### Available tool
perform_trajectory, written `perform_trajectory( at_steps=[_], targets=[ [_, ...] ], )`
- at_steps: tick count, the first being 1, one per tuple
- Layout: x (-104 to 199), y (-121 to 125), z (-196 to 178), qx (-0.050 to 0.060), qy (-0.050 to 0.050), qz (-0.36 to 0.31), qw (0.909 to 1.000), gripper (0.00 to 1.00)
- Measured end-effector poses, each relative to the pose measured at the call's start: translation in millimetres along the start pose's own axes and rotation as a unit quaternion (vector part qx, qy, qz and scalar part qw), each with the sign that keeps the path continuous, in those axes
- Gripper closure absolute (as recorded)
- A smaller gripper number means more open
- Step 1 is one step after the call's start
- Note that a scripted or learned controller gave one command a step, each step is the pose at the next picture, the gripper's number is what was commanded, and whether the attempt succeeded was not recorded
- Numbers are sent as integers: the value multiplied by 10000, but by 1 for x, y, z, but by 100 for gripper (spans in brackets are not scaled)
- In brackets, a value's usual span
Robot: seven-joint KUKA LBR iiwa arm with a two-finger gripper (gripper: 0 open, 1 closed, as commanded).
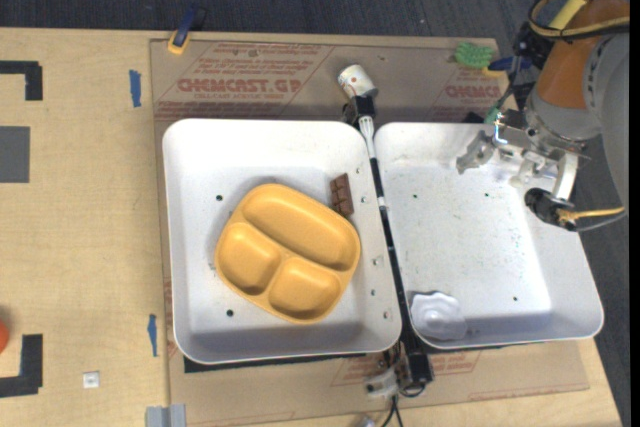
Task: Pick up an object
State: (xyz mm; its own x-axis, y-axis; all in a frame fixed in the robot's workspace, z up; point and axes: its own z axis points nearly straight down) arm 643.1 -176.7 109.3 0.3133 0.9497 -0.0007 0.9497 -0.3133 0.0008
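Two white bins side by side on the bench. Left bin [190, 215] holds a yellow divided tray [287, 250] lying flat, tilted a bit diagonally, filling most of the floor. A small brown block [341, 194] sits just at the tray's far-right edge, touching or nearly touching it, close to the bin's right wall. Right bin [570, 285] has a crumpled clear plastic piece [437, 314] in its near-left corner, probably slid down against the wall there.

Arm comes in from the right, orange band above the wrist. Gripper [487, 153] hangs over the far-right part of the right bin, above bare floor. Nothing visible between its fingers. How far apart they are I can't tell from this angle, too cluttered with metal.

Candidates for picking: tray, block, plastic piece. All well apart from the gripper. Nearest is the plastic piece, near side of the same bin. My read: no grasp made yet, arm is parked or approaching. The tray looks wide for a two-finger grip; the corner position of the plastic could block a finger against the wall.
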Motion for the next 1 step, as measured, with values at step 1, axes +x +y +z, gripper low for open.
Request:
perform_trajectory(
  at_steps=[1],
  targets=[
    [51, -97, 24, 15, 11, 124, 9999, 0]
  ],
)
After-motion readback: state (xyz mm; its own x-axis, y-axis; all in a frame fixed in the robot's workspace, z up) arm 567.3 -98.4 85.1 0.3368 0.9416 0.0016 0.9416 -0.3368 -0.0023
